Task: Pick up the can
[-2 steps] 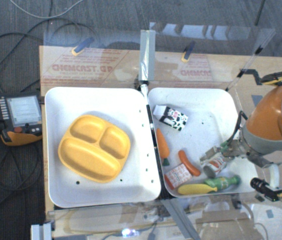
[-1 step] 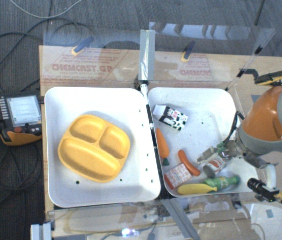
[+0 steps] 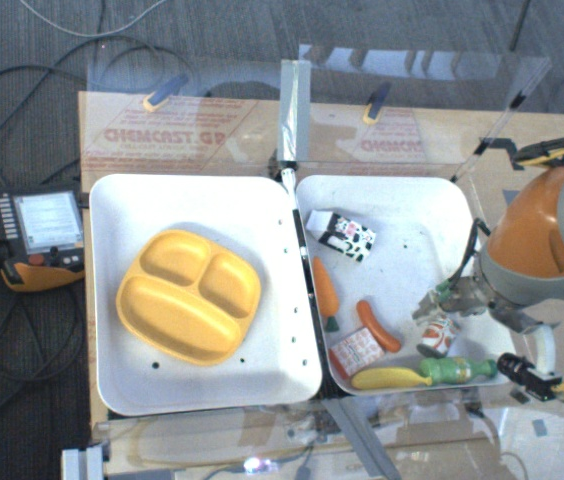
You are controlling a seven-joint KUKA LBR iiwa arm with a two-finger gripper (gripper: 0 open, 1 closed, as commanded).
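A robotics laboratory test cell: two shallow white bins (image 3: 202, 193) sit side by side on a plywood bench (image 3: 212, 138) stencilled with faded red lettering. Behind the bins, clear plastic guard panels (image 3: 412, 68) stand along the bench's far edge. Left of the bins, a handheld control pendant (image 3: 37, 228) with a lit screen rests on grey carpet (image 3: 62, 28), where black and white cables (image 3: 22, 88) trail loose. Right of the bins, the grey-and-orange industrial arm (image 3: 532, 243) reaches in over toy food props.
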